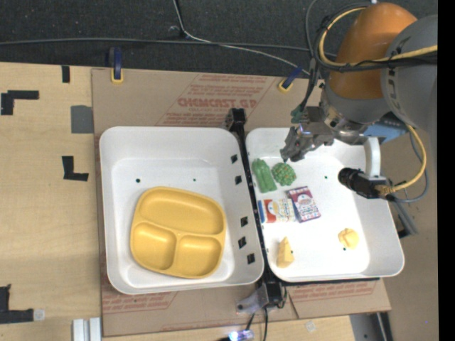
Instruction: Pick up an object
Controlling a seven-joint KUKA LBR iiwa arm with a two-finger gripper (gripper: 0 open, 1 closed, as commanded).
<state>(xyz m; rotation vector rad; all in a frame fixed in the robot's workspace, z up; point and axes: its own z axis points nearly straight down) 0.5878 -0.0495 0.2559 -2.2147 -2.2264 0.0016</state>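
My gripper (293,153) hangs over the back left of the right bin (370,261), just above a green bumpy item (284,173). Beside that lies a longer green piece (264,176). Below them rest a small red, white and blue packet (276,210) and a purple-edged card packet (306,204). A yellow wedge (284,252) lies near the bin's front and a small yellow piece (348,238) toward its front right. Nothing shows between my fingers.
The left bin (114,155) holds a yellow divided plate (178,231). A black divider (244,183) runs between the bins. Cables (416,169) loop off the arm at the right. Cardboard lies under both bins.
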